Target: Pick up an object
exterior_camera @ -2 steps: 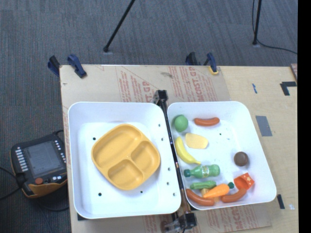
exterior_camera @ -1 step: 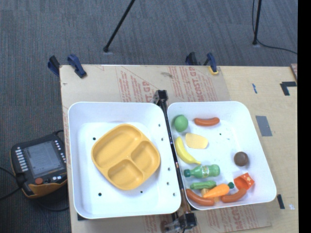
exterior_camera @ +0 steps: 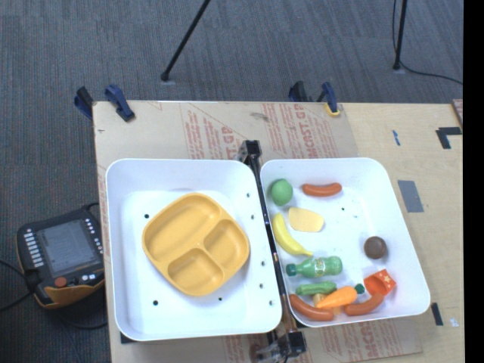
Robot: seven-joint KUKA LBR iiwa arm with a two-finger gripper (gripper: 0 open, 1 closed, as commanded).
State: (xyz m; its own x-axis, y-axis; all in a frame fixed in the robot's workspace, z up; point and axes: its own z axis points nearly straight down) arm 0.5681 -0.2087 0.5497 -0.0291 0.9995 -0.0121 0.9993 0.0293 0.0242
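Cardboard-topped table [exterior_camera: 189, 127] holds a shallow white right-hand bin [exterior_camera: 395, 203] on the arm's side; its yellow plastic banana [exterior_camera: 286, 235] lies diagonally.

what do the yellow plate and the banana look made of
Yellow plate: looks like moulded plastic, matte, one even colour with rounded compartment walls. Banana: probably toy plastic, smooth and uniformly yellow; too small to tell more.
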